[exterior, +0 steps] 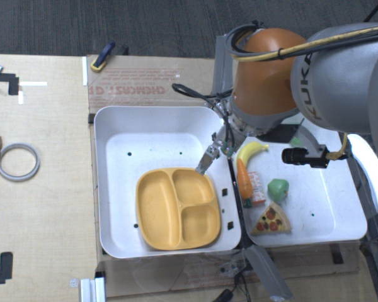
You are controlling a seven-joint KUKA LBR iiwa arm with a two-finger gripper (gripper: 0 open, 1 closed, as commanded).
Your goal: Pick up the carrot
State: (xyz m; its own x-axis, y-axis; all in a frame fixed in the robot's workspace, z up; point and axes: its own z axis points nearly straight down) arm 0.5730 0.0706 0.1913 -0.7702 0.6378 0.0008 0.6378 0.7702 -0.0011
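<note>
A roll of tape (16,162) lies at the far left of the wooden desk (44,231); the left bin (110,187) holds a yellow divided plate (177,207), with the pincer (209,157) poised above the plate's far right corner, whether spread or pressed together cannot be told. The right bin (331,222) holds the carrot (243,177) against its left wall, long axis running far to near, beside a banana (252,151), a green pepper (278,189) and a pizza slice (272,219). Dark carpet (113,11) lies beyond the desk.

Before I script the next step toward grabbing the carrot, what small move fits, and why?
Probably shift the end effector toward the right bin. It hangs over the left bin by the yellow plate, while the carrot lies just across the divider, beside the banana.
</note>
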